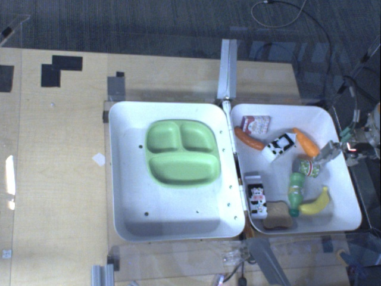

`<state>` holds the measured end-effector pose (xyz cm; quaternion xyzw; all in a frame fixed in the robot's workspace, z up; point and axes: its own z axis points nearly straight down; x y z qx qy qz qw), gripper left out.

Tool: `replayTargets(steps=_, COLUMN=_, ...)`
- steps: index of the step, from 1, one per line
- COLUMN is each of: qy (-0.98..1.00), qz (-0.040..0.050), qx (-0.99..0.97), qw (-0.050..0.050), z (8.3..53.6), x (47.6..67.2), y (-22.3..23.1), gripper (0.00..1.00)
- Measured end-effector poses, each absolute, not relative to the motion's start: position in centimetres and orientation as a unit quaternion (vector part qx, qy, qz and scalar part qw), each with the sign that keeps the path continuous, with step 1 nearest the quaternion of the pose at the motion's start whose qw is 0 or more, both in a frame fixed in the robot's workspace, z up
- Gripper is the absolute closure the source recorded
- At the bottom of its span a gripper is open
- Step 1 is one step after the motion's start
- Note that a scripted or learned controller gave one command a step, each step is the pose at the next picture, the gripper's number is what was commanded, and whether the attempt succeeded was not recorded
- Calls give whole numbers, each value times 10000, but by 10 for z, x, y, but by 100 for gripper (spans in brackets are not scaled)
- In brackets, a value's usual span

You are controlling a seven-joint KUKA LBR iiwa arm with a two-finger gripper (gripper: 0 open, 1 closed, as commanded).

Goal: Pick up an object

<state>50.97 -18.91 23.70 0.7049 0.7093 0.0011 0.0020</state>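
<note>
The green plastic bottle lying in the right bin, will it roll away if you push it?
Probably. The green plastic bottle lies on its side and looks round, so it may roll, though the yellow banana beside it could stop it. It looks light.

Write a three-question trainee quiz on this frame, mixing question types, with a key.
1. True or false: the green divided plate lies in the left bin.
2. Which item lies nearest the right bin's front right corner? A) banana B) hot dog C) carrot
3. Fill in: the green bottle lies just to the ___ of the banana in the camera view.

Key: 1 true; 2 A; 3 left. The gripper sits by the right bin's right wall.
</note>
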Motion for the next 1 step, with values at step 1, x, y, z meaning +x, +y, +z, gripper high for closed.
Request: replayTargets(steps=1, qy=7119, qz=8, qx=7023, qw=14, z=119, x=540, y=-188, gripper=0)
